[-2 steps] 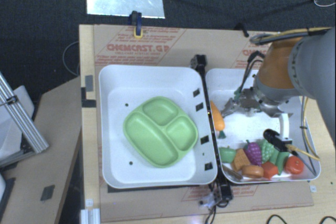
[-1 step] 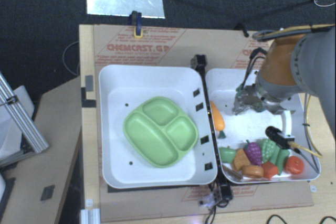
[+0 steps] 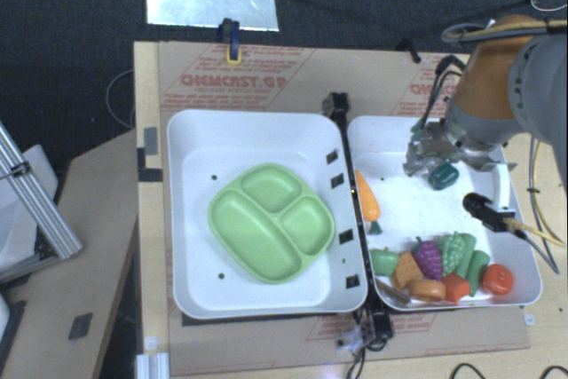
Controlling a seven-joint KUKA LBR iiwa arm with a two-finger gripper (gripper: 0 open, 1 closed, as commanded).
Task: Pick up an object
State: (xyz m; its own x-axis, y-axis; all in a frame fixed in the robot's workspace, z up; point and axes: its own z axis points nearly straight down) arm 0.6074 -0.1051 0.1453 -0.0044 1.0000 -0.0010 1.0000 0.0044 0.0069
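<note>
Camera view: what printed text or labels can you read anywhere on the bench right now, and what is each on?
"CHEMCAST GP": red print on the brown board under the bins, behind the left bin.
More red print of the same kind on that board behind the right bin, partly hidden by the arm and too blurred to read.
Nothing readable on the green plate or the toy food.

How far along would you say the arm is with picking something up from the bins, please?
Early on. Done: the hand has reached the far end of the right bin, beside a dark teal object. In hand: nothing visibly lifted. Left: a grasp and lift; the toy carrot, purple grapes and red tomato lie in that bin, and the green divided plate sits in the left bin.
</note>
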